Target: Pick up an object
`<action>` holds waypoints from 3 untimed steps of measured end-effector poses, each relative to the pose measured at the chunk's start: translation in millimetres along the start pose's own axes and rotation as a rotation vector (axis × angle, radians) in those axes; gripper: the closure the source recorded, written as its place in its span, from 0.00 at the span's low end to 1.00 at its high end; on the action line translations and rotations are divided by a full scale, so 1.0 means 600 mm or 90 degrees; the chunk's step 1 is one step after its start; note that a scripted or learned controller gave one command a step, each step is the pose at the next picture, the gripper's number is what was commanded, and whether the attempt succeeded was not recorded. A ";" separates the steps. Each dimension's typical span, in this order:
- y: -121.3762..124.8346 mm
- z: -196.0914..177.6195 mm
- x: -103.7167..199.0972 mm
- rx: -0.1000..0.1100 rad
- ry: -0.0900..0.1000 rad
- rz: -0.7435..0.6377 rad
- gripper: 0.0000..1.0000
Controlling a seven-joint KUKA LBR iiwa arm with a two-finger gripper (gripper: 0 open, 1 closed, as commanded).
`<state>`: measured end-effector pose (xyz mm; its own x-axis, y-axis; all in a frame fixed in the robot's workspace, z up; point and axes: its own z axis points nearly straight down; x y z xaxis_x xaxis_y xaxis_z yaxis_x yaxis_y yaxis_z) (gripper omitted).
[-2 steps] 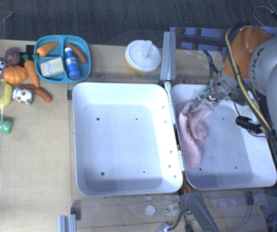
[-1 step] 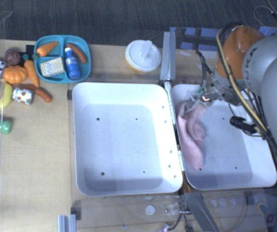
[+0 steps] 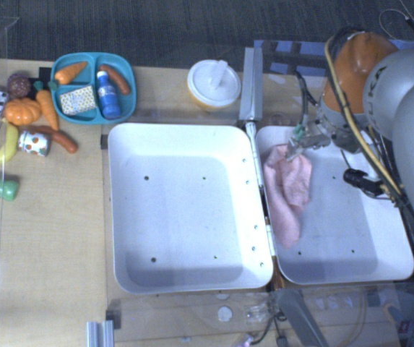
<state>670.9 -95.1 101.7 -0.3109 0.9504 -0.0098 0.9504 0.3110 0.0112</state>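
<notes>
Roughly centre-right in the frame, a crumpled pink cloth (image 3: 289,191) lies along the left wall of the right white bin (image 3: 351,266), folded into a long soft strip. At its upper end sits the gripper (image 3: 302,140); whether its jaws are open or closed on the cloth cannot be told. Bare bin floor spreads right of the cloth. Just beside it, the left white bin (image 3: 185,215) offers open floor.
</notes>
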 end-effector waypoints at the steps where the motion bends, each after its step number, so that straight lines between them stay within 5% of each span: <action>1: -0.001 0.001 0.003 0.003 0.002 -0.001 0.00; 2: -0.086 0.018 0.025 0.000 0.004 0.039 0.00; 3: 0.000 0.023 0.005 0.003 0.004 0.182 0.00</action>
<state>670.0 -92.2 88.0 -0.0311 0.9995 -0.0009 0.9995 0.0311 0.0086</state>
